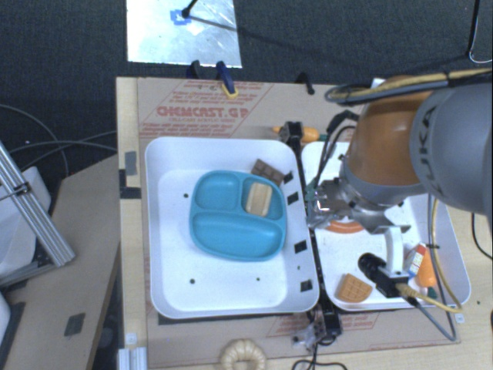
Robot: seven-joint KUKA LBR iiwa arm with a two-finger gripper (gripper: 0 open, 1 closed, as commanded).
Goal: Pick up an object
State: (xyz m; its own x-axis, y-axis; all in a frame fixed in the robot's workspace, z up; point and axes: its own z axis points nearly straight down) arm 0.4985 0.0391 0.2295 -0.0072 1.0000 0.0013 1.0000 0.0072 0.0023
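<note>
Two white bins noted: left bin [166, 284], right bin [454, 280]. Left bin holds one blue plate [223, 233] of three compartments, with one tan bread piece [259, 199] in the upper right compartment and one brown block [268, 170] just beside the plate's far rim. Right bin holds one waffle piece [354, 288] near the front wall, one orange-and-white item [418, 262] by the right wall, and one orange item [347, 226], partly hidden. One gripper [339, 206] sits over the right bin, under the wrist; its grip state cannot be told
</note>
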